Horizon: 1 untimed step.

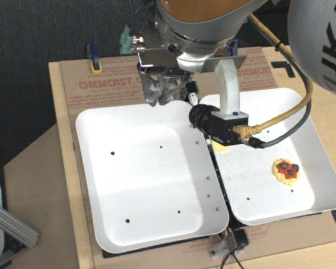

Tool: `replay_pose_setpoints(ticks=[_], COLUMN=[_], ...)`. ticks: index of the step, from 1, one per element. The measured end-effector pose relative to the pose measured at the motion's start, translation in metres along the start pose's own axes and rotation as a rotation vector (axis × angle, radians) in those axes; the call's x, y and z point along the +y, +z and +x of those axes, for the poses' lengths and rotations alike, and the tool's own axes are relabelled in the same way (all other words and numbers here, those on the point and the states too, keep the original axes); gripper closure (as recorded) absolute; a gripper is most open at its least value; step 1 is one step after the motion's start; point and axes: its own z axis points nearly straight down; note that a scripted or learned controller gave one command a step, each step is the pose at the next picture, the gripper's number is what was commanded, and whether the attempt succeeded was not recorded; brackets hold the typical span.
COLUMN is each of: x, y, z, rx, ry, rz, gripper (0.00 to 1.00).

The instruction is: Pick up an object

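Gripper [164, 94], blurred, at the left bin's [144, 187] far rim — open or closed, cannot tell; a red-and-yellow object [286, 171] lies well right of that bin.

Left bin [143, 181] floor open, yellow toy [286, 171] in right bin [264, 195], arm [202, 2] overhanging far rims

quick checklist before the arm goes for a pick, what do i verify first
1. Target present: small yellow, red and black object lies in the right white bin: ok.
2. Target clear: nothing touches or covers it: ok.
3. Hand above target: it hangs over the far rim of the left white bin: not ok.
4. Second candidate: pale yellow piece by the right bin's left wall, partly hidden: cannot tell.
5. Target away from bin walls: ok.
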Motion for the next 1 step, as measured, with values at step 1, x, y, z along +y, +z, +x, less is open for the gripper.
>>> replay_pose_setpoints(ticks=[1], x=[-0.0217], y=[0.1101], z=[-0.0008], rx=[-0.012], ry=[0.003], rz=[0.025], gripper=[1.00])
